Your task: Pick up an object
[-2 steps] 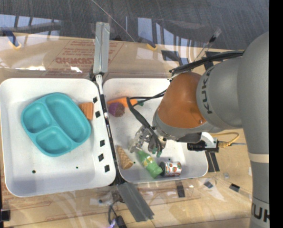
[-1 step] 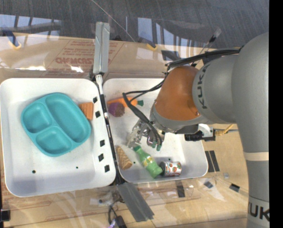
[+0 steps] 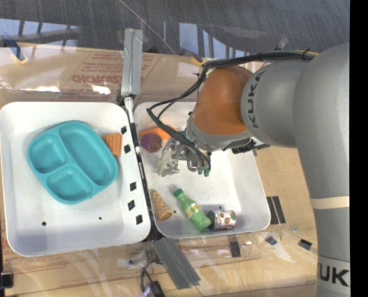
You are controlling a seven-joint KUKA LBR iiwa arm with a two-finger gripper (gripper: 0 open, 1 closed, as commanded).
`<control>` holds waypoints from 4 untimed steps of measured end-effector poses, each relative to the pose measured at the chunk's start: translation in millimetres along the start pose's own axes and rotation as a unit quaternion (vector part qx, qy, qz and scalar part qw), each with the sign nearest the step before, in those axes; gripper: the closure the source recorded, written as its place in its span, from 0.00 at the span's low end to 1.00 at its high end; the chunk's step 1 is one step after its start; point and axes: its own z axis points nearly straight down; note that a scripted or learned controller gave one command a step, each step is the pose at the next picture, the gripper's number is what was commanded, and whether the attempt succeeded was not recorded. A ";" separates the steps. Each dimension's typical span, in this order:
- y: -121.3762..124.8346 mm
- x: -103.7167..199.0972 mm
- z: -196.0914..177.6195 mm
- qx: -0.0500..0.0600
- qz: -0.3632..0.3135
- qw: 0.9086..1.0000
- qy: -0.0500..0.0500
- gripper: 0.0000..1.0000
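So at this point the arm was reaching in over the right bin, with the hand hanging low near the bin's upper left part. Honestly couldn't tell whether it was wide or narrow, the metal bits blurred together from this angle, and I saw nothing clearly sitting in it.

Candidates in that bin: a purple ball and an orange piece just beside the hand, a green bottle and a small can touching each other near the front edge, and a cone-shaped brown thing by the divider. The left bin had a teal divided plate and an orange block.

My read: nothing picked yet, so the grab and lift were both left to do.
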 end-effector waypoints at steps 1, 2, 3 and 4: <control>7.7 -46.3 -1.1 0.000 -0.057 0.998 0.000 1.00; 10.8 -64.7 0.2 0.000 -0.080 0.997 0.001 1.00; 6.9 -72.7 0.5 0.000 -0.174 0.985 0.003 1.00; 8.3 -73.4 -9.1 0.000 -0.175 0.985 0.002 1.00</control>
